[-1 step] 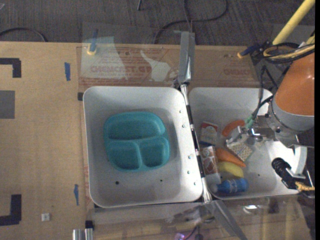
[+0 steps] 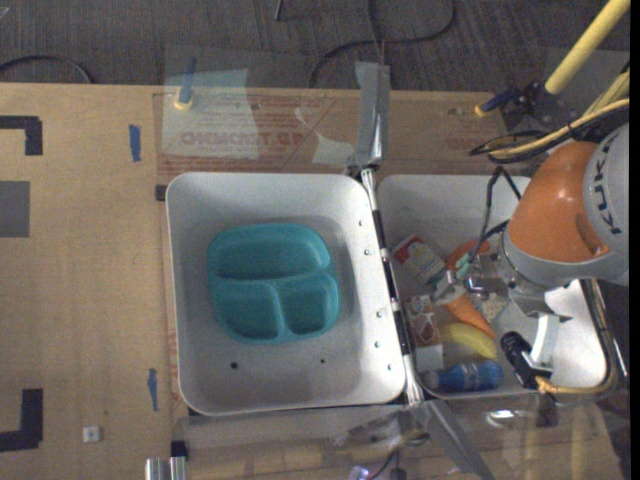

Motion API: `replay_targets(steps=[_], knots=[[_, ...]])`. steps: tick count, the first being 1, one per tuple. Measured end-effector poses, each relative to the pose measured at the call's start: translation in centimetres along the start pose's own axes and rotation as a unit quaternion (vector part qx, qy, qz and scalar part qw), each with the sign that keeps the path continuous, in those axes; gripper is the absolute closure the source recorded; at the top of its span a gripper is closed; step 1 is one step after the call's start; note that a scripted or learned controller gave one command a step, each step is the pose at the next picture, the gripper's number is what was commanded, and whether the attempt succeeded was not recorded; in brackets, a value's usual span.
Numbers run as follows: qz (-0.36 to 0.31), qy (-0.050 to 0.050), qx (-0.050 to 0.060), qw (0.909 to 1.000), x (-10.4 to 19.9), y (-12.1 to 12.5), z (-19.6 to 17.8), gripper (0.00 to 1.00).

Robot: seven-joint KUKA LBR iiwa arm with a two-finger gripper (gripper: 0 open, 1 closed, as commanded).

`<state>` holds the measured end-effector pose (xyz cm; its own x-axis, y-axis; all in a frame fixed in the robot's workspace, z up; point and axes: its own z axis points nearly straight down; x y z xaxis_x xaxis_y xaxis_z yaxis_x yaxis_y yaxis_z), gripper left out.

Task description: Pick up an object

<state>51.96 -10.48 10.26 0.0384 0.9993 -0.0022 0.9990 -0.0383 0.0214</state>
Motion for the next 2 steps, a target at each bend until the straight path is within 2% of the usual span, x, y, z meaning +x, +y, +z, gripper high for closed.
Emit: replay_targets(steps=[1, 2], knots=[[0.002, -0.001, -0.002, 1.0, -0.2, 0.1, -1.0, 1.0], [-0.04, 0.001, 0.01, 0.9991, -6.5, 5.1, -1.6, 1.0]])
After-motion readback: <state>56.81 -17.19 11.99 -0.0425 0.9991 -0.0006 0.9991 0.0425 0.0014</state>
